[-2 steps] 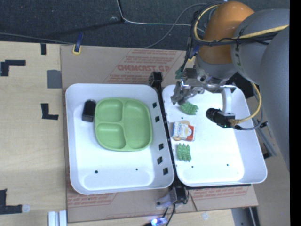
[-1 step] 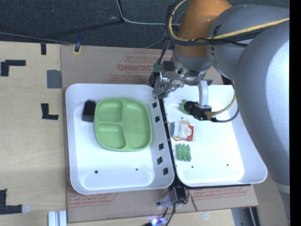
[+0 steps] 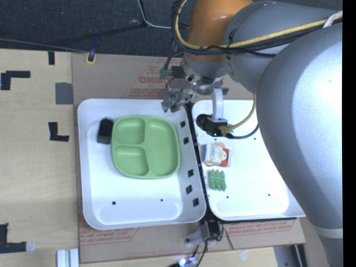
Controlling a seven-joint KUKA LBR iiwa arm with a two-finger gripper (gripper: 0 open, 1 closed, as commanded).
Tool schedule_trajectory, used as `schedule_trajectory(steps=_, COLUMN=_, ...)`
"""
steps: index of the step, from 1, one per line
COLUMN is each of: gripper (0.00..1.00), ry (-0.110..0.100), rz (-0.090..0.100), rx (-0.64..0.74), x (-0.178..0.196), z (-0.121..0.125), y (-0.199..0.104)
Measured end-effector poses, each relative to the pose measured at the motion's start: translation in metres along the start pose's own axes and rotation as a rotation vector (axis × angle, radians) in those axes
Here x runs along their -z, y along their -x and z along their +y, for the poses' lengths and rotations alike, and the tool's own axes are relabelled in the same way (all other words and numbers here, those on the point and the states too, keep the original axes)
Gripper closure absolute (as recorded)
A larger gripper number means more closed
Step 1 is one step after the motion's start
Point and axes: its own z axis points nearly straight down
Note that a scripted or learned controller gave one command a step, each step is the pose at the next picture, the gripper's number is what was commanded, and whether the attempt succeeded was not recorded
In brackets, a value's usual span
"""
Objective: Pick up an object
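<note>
1. Looking at the nearest edge first, we see a dark clamp-like fitting (image 3: 204,235) at the bottom where the two bins meet, resting on the brown cardboard sheet (image 3: 111,77) that lies under both bins.
2. We see the pale wooden bench (image 3: 33,166) spreading to the left, marked with black tape pieces (image 3: 55,131) and a grey square patch (image 3: 64,92).
3. In the right bin (image 3: 250,204) we find a small green ridged object (image 3: 217,180) close to the dividing rim, and just beyond it a packet with orange and white print (image 3: 216,155). The two lie near each other but apart.
4. In the left bin (image 3: 94,204) we see a light green divided plate (image 3: 146,147) with three compartments, lying flat. A small black block (image 3: 104,130) sits just beside the plate's left edge; we cannot tell if they touch.
5. Farther on, a black fitting with a yellow cable (image 3: 213,124) hangs over the right bin's far part.
6. The gripper (image 3: 177,103) is over the far rim of the left bin, by the divider. We cannot tell how it is set, and we see nothing in it.
7. Above it we see the arm (image 3: 300,93), grey and bulky, filling the right side, with its orange band (image 3: 214,15).
8. Farthest off, we see dark carpet-like floor (image 3: 67,10) crossed by a thin cable (image 3: 142,10).
</note>
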Motion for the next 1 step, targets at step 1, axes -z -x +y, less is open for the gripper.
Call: schedule_trajectory(steps=1, gripper=0.00, ry=-0.001, rz=-0.002, rx=-0.003, x=-0.0001, z=-0.0004, y=0.0030)
